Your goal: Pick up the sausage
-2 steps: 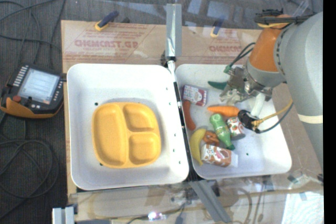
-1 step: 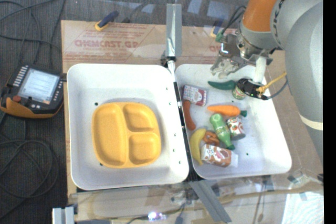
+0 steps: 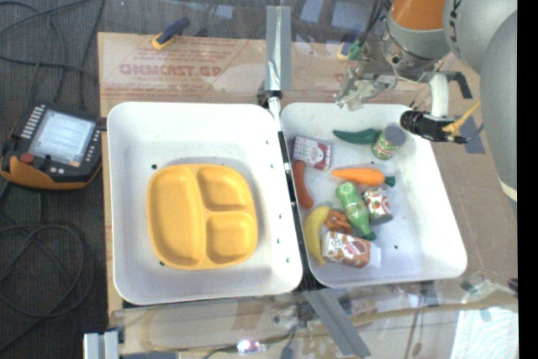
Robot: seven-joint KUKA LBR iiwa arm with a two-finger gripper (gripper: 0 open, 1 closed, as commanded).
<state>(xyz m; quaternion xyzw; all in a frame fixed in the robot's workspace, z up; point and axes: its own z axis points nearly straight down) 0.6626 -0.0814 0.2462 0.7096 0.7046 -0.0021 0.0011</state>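
Reddish-brown sausage (image 3: pixel 302 183), slim, lies along bin's (image 3: pixel 437 252) left wall.

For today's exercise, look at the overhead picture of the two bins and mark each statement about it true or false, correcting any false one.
1. The yellow tray sits in the left bin. True.
2. The sausage lies in the right bin, near its left wall. True.
3. The gripper holds the sausage. False: it is above the right bin's far edge, away from the sausage.
4. The carrot lies on the yellow tray. False: it lies in the right bin.
5. The banana lies in the right bin. True.
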